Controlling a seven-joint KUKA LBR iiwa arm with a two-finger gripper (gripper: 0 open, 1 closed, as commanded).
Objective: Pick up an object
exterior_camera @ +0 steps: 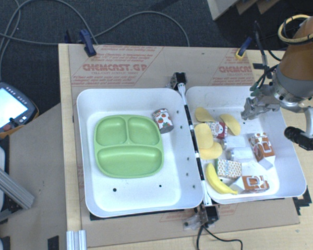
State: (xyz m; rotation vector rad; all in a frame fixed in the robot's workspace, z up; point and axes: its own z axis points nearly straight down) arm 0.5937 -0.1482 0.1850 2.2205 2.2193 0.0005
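**A:** While the arm (297, 61) reaches in from the right, log the gripper (249, 112) as sitting over the upper part of the right bin (297, 184), near its back wall. Orange band visible above the wrist.

**B:** Finger state?

**A:** Cannot tell. The fingers are a small dark cluster against the white floor, too blurred to read as spread or pressed together. Nothing is visibly between them.

**B:** Nearest object to the tips?

**A:** A yellow oval piece (230, 123), just below and to the left of the gripper. Contact not resolvable.

**B:** Rest of the right bin?

**A:** A second yellow piece (202, 114) near the divider, two larger pale yellow pieces (204, 139) below it, and a red-and-white packet (218, 130) between those and the oval piece. A banana (217, 180) lies along the lower left. Beside it, a patterned carton (229, 168) and an orange-and-white box (254, 183). Another orange-and-white box (262, 145) sits toward the right wall, well apart from the gripper.

**B:** Left bin?

**A:** The left bin (94, 191) holds a green divided plate (128, 146), lying flat, three compartments. A small can with a red print (163, 120) lies tilted just beside the plate's upper right corner.

**B:** Bench surroundings?

**A:** Brown printed board (120, 66) under both bins, blue clamp (86, 40) at its upper left edge.
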